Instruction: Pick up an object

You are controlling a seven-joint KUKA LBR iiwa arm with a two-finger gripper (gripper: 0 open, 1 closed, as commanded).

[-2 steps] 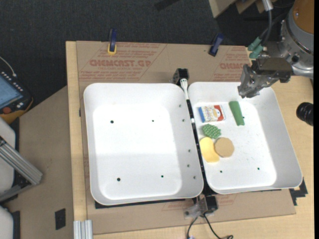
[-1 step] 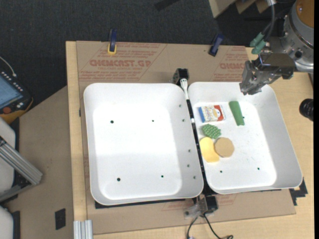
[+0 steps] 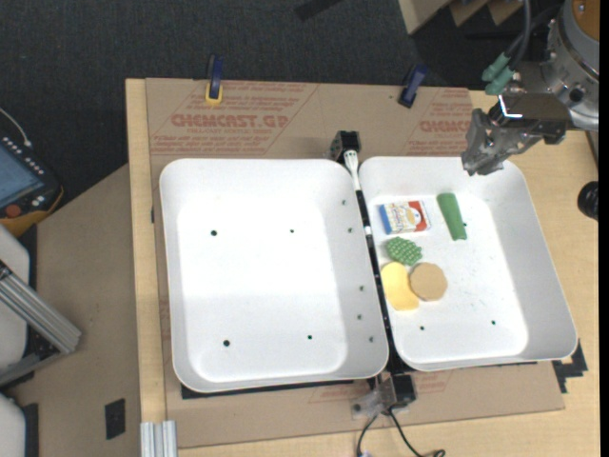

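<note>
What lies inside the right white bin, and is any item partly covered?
The right bin holds a green stick, a small packet, a green dotted piece, and a tan disc that overlaps a yellow piece, hiding its right edge.

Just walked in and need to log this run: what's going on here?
A robot arm reaches in from the right, its gripper poised above the far rim of the right bin, with nothing seen between its fingers. In that bin lie a green stick, a small printed packet, a green mesh piece, a yellow piece and a tan disc.
</note>
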